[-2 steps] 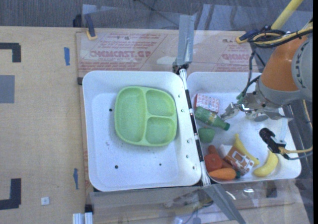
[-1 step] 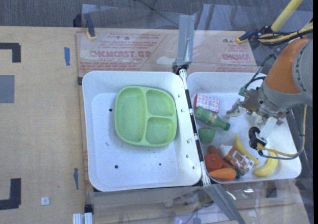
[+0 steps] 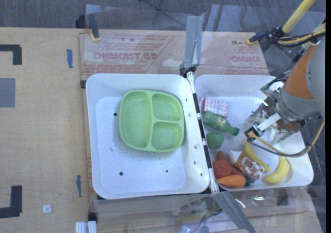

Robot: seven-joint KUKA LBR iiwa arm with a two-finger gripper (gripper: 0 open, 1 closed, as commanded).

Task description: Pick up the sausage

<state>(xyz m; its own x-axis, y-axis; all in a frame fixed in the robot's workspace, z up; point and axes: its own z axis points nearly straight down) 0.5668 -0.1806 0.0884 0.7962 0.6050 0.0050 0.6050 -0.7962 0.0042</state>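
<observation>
Two white bins stand side by side. The left bin [image 3: 103, 175] holds a green plate [image 3: 151, 121]. In the right bin [image 3: 243, 90], the sausage [image 3: 221, 155] seems to be the small reddish-brown piece just beside the tomato [image 3: 223, 169], near the left wall. The gripper [image 3: 279, 126] hangs over this bin's right side, well apart from it. I cannot tell how its grip stands.

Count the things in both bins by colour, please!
Green: 3 (plate, bottle, small green piece)
Red: 2 (tomato, sausage)
Orange: 1 (carrot)
Yellow: 1 (banana)
Printed packets: 2 (red-and-white packet, orange packet)
Total: 9
A yellow bit beside the orange packet is too unclear to count.
</observation>
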